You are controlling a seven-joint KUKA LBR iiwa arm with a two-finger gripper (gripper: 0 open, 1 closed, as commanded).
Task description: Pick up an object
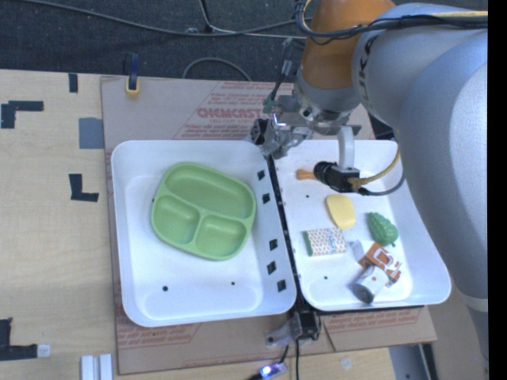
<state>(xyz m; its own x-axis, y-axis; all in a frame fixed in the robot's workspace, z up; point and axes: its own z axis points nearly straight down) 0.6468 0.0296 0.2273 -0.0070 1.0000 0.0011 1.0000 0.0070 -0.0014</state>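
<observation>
The end effector (273, 135) hangs over the far rim between both bins; its opening I cannot tell.

You see two white bins (127, 212) that look like smooth plastic with a soft sheen. The green divided plate (203, 210) reads as matt moulded plastic. Under the bins, the sheet (206, 109) looks like brown printed cardboard, dull and flat, and the surface (40, 212) around it has a pale wood look. The arm's orange band (341, 30) is glossy; its grey shell (444, 93) is smooth with a satin finish.
</observation>
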